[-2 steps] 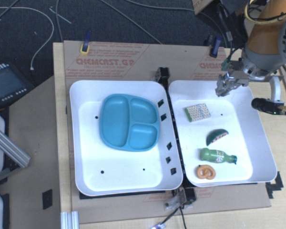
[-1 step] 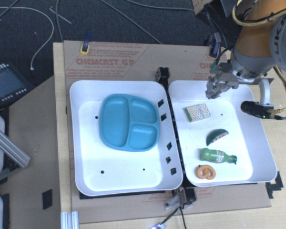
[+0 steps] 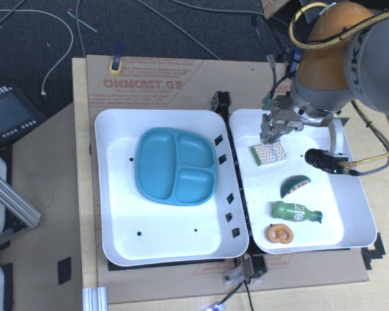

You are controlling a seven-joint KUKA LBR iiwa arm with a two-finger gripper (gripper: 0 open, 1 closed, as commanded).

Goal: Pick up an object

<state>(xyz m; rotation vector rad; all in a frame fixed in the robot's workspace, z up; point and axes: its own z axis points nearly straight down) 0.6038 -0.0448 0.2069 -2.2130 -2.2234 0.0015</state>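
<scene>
Pretzel point(image 3: 280, 234) — bottle point(image 3: 296, 212) lengthwise, cap rightward

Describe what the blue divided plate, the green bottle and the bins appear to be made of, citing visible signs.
Blue divided plate: likely moulded plastic, with an even matte colour and soft rounded ridges. Green bottle: probably a glossy plastic toy, showing small highlights. Bins: smooth white plastic by the look, with rounded corners and a faint sheen.

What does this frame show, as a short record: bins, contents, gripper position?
left bin: blue divided plate
right bin: checkered packet, watermelon slice toy, green bottle, pretzel
gripper: just above the packet's upper edge
grasp: nothing seen between fingers
arm: reaches in from the right
</scene>
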